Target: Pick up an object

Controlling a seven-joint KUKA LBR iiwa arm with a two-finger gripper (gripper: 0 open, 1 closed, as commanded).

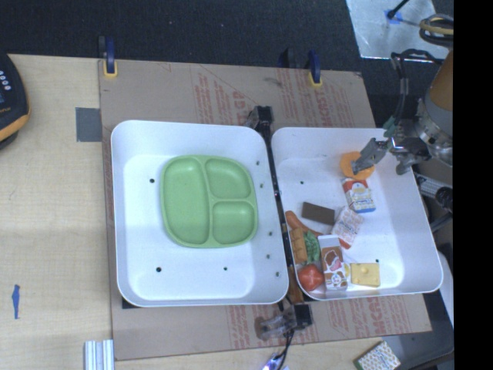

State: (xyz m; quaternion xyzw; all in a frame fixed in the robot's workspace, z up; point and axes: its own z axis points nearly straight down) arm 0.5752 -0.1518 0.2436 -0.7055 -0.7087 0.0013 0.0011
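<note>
While the arm reaches in over the far right corner of the right bin [400, 206], you can see its gripper [379, 151] hanging low beside an orange piece [353, 163] that lies near the bin's far edge. One dark finger [373, 153] slants down toward that piece, but nothing sits between the fingers, so treat the pick as not yet made. Whether they are spread or pressed together you cannot tell from this slant.

Your candidates all lie in the right bin: a small carton [360, 196] just nearer than the orange piece, a brown block [317, 213] toward the middle, a white packet [348, 226] next to it, and a cluster along the left wall and near left corner, where a carrot [295, 233], a tomato [310, 277], a box [333, 264] and a yellow cheese wedge [365, 274] crowd together.

A green divided plate [208, 200] sits alone in the middle of the left bin [131, 230].

By my reading, the approach is done; closing, gripping and lifting are all left
</note>
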